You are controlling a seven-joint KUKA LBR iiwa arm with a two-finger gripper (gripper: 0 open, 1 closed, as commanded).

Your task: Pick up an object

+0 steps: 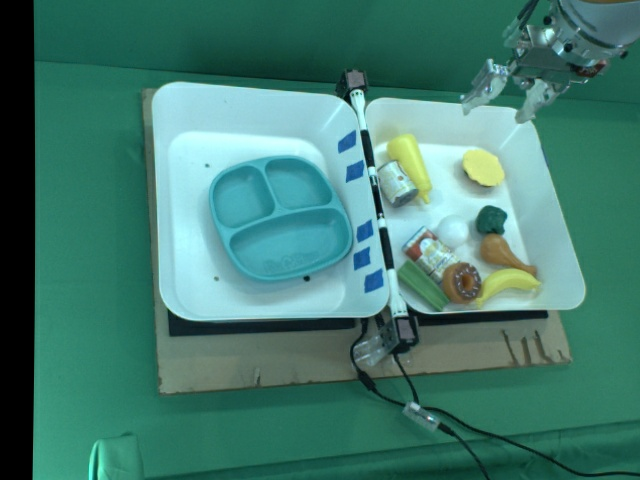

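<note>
Banana (508, 284) lies at the right bin's (560, 230) near edge; hand (505, 98) hangs wide, well apart.

Single fixed cam, sitting above the bench and looking down at a slant from the near side. It is standing far enough back that both white bins are fitting in frame w/ green cloth showing all round: left bin (175, 208) holding a teal divided plate (280, 218), right bin (555, 218) holding toy foods. Bench's near edge is lying toward the bottom of the frame, cables (440, 428) trailing there; far edge is running toward the top. Arm is entering at upper right, gripper (505, 93) hanging over the right bin's far rim. No 2nd view, so no shared area.
</note>
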